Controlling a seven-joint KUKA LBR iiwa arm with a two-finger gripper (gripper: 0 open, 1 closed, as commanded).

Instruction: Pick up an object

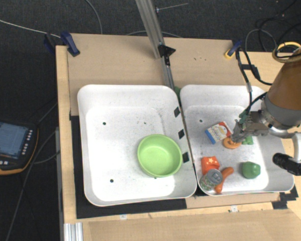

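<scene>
My gripper (238, 134) is low in the right bin (210, 97), directly over a small orange ring (232, 144) and beside a small green piece (248, 140). Just left of it lies a blue, white and red packet (216, 132). Nearer the front of the bin are an orange-red block (209, 163), a green rounded object (251, 170), a round grey lid-like object (210, 178) and an orange carrot-like piece (223, 177). The gripper's body hides how it meets the ring.
The left bin (115, 104) holds a light green bowl (159, 155) near its front right corner. A metal post (153, 21) slants down to the divide between the bins. Cables (248, 69) run along the bench's right side.
</scene>
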